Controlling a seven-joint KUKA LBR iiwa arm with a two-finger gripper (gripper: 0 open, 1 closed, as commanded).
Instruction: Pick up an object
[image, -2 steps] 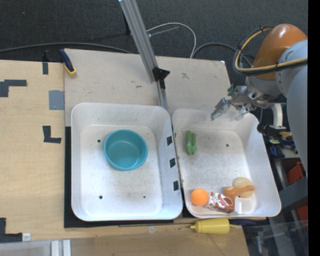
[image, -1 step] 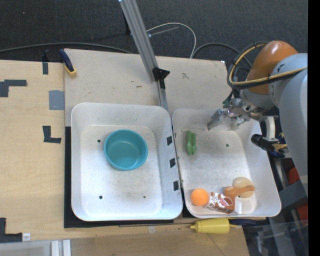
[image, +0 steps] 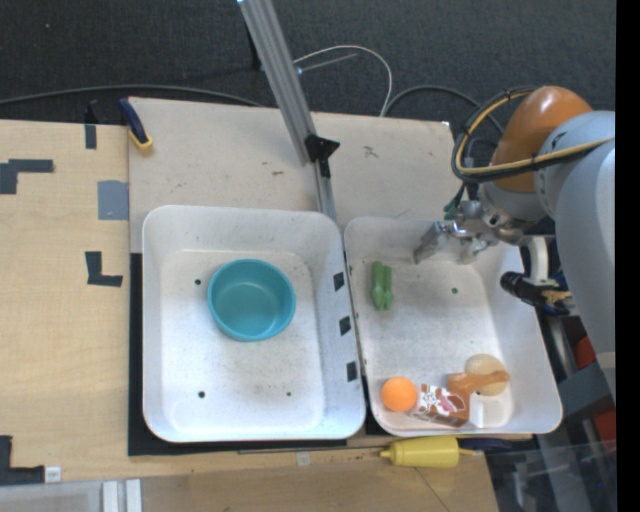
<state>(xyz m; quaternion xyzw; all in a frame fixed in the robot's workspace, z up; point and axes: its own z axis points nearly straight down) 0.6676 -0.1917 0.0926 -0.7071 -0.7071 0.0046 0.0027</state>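
My gripper hangs over the back of the right bin, near its far wall, with nothing visibly in it. A small green object lies on the bin floor to the gripper's left and a bit nearer the camera. Clustered in the bin's front corner are an orange ball, a red and white packet, a tan rounded object and a white block. A teal bowl stands upright in the left bin.
A yellow object lies on the bench just outside the right bin's front rim. A slanted metal pole rises behind the join of the two bins. Cables loop behind the right bin. A blue and yellow clamp rests at the back left.
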